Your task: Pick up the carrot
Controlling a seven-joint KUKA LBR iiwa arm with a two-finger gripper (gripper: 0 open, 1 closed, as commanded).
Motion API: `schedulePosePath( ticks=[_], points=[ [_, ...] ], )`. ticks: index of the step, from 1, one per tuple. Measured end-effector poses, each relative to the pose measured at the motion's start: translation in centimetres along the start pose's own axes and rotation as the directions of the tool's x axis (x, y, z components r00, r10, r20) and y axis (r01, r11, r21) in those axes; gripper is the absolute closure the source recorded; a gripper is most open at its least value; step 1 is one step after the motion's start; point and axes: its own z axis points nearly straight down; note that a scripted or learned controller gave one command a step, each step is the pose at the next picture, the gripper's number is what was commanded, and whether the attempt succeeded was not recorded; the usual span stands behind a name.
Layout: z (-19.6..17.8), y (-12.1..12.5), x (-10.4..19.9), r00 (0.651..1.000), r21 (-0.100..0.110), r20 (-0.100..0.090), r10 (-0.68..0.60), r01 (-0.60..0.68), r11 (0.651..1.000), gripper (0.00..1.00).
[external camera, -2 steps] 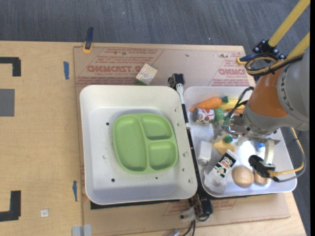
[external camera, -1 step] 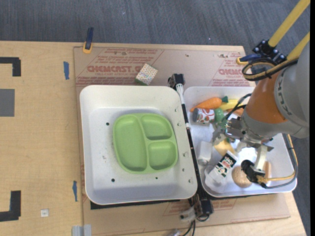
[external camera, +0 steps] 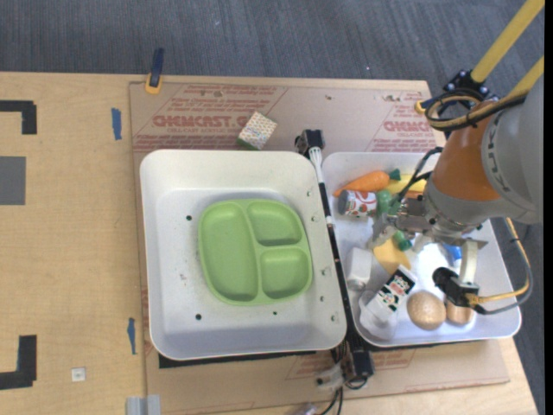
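The carrot (external camera: 366,181) is orange with a green top and lies near the far left corner of the right bin (external camera: 499,325). My gripper (external camera: 399,225) is low in that bin, just in front of and to the right of the carrot, among the clutter. The arm's orange band (external camera: 458,167) hides the part of the bin behind it. I see nothing of the carrot in the gripper; the carrot rests on the bin floor beside a small red and white can (external camera: 358,202).
The right bin also holds a yellow piece (external camera: 389,252), a white and black bottle (external camera: 389,296), a brown egg-shaped thing (external camera: 425,310) and a blue item (external camera: 454,252). A green divided plate (external camera: 255,249) sits in the left bin (external camera: 164,232). A small box (external camera: 257,130) lies behind it.
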Motion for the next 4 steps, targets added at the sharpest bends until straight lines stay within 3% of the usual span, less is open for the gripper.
schedulePosePath(
  ticks=[1,2,3,4],
  points=[
    [0.0,0.3,1.1,0.999,-0.006,0.006,0.032,-0.032,0.999,0.0],
    [-1.1,0.5,1.5,1.0,-0.008,-0.001,0.029,-0.029,1.0,1.0],
    [-1.1,0.5,1.6,1.0,-0.008,-0.002,0.03,-0.03,1.0,0.0],
    [-0.1,-7.4,-1.5,1.0,-0.007,-0.001,0.003,-0.003,1.0,0.0]
  ],
)
